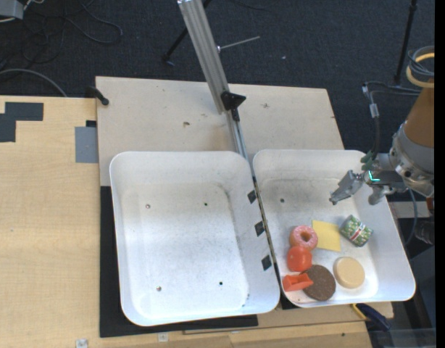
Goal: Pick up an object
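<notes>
Now | jaws (360, 188) spread open, gripping nothing | green object (356, 230) just below them, apart

Grey KUKA arm (414, 147) with orange band

Metallic grey gripper (359, 189) with slim fingers; a small green light glows at the wrist.

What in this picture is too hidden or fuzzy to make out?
- Arm: cut off by the camera view's right edge.
- Jaws of the gripper: too small and blurred to tell open from shut.
- Green thing: too small to identify.
- Orange piece: partly tucked against the brown disc; shape unclear.
</notes>
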